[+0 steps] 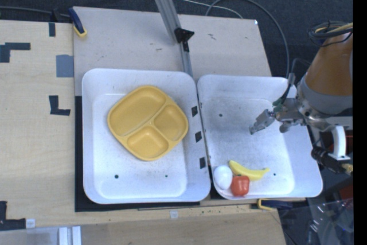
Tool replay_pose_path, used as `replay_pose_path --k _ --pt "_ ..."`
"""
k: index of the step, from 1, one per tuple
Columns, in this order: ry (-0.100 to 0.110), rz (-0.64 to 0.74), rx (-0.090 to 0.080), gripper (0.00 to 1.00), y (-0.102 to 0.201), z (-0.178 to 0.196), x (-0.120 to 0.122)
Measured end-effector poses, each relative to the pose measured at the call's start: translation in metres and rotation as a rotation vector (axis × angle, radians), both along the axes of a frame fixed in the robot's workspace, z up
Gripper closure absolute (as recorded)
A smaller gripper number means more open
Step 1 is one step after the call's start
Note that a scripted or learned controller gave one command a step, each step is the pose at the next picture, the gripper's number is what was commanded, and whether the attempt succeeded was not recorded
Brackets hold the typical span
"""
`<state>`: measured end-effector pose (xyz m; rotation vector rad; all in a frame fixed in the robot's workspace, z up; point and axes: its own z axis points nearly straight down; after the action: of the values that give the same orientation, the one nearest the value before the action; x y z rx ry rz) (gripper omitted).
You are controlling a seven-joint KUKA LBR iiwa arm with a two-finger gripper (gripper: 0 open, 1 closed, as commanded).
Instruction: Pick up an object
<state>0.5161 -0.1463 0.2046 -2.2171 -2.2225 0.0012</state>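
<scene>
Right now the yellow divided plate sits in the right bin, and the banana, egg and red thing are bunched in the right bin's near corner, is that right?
Not quite. The camera view shows the yellow divided plate in the left bin, not the right one. The rest holds: the banana, egg and red thing are bunched in the near corner of the right bin.

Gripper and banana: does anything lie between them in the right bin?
No. In the camera view, bare white bin floor separates the gripper from the banana.
</scene>
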Motion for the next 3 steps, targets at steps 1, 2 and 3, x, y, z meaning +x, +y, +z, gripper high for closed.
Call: replay_pose_path --k 1,2,3 --pt "0.0 0.0 0.0 0.0 0.0 0.0 0.0" --pt "0.004 -0.002 -0.001 0.0 -0.005 -0.045 0.0" --pt "0.007 -0.001 0.001 0.0 -0.003 -0.109 -0.006"
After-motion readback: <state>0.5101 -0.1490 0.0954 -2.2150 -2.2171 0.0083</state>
